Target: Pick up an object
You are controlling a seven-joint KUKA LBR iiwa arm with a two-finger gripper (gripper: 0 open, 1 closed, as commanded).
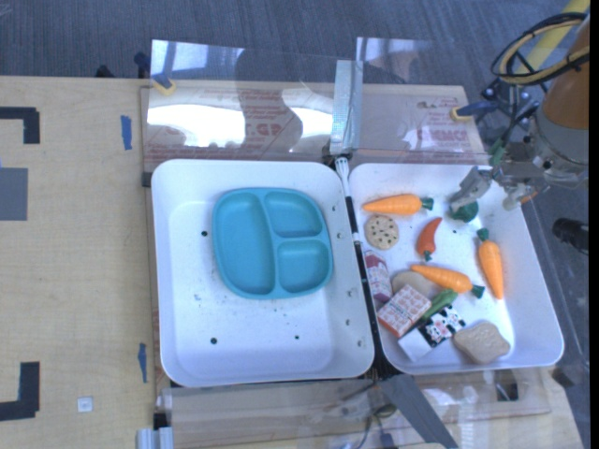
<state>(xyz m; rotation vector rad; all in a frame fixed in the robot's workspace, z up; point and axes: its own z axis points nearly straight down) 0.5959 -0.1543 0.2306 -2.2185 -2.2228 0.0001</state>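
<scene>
The gripper (493, 187) is hanging over the far right corner of the right bin (541, 299), fingers spread apart and holding nothing, and no object has been lifted yet. From where I am standing the risk is looking plain: the fingers are sitting close to the bin's back wall and right above a small dark green piece (464, 211), so a straight descent could be clipping the rim or pinching only that slippery little piece, which would probably be popping out. The toys are also lying crowded, so a closing grip could be nudging one neighbour into another or catching two at once. The right bin is carrying the whole choice of things to pick: a carrot (395, 205) lying across near the back, a chocolate-chip cookie (381, 232) just in front of it, a small red pepper (428, 237), a second carrot (491, 265) running along the right side, a third carrot (446, 278) lying in the middle, a pink patterned box (403, 309), a black and white carton (438, 325) and a tan bread-like piece (483, 341) at the front. The left bin (178, 279) is holding a blue divided plate (272, 241), its three compartments bare, well apart from the arm.
</scene>
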